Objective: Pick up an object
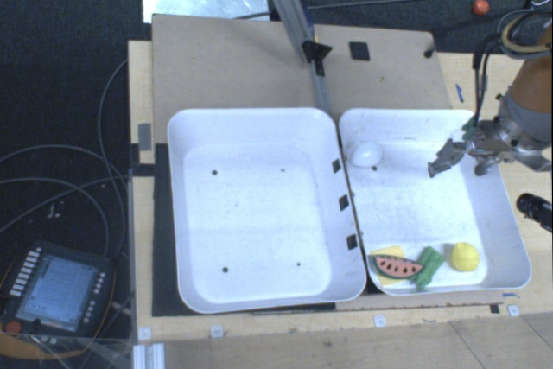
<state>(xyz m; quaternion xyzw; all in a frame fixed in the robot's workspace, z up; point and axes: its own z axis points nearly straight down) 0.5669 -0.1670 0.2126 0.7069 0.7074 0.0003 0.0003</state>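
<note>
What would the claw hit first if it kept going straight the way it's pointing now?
The claw points left and down into the right bin. Most likely it would meet that bin's bare white floor first. The white ball lies farther along to the left, though depth is hard to judge from this slant.

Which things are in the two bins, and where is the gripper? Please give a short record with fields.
left bin: no objects seen inside
right bin: holds four objects
white round object: far left corner of right bin
watermelon slice toy: near edge of right bin
green toy: right beside the watermelon slice
yellow lemon-like toy: near right corner
gripper: above the far right part of right bin, nothing seen between its fingers
</note>
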